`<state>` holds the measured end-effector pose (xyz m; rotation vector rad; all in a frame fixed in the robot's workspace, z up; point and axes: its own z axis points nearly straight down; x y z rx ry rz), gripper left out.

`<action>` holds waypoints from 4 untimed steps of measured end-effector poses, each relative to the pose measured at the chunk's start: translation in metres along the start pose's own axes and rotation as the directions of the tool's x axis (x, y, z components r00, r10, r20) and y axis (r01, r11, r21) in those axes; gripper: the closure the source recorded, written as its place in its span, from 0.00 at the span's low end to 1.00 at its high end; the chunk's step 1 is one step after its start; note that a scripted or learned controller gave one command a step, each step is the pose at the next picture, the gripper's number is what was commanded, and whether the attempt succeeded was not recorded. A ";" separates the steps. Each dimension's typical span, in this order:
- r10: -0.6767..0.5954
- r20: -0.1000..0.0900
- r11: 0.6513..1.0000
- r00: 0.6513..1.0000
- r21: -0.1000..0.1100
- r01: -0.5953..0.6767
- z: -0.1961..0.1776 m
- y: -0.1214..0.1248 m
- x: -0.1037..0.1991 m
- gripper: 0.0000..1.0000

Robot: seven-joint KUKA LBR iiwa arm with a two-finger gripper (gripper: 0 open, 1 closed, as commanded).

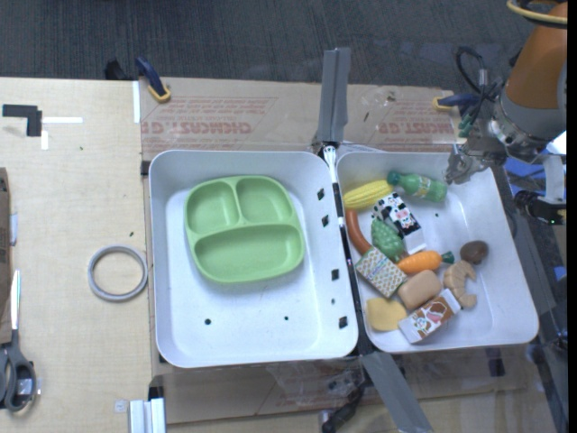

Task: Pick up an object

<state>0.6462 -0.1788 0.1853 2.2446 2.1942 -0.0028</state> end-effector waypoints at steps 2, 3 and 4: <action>-0.122 -0.001 0.993 0.993 -0.002 0.122 0.082 0.011 0.025 0.00; -0.122 -0.002 0.993 0.993 0.009 0.122 0.076 0.009 0.024 1.00; -0.122 -0.002 0.993 0.993 0.009 0.122 0.075 0.009 0.024 0.00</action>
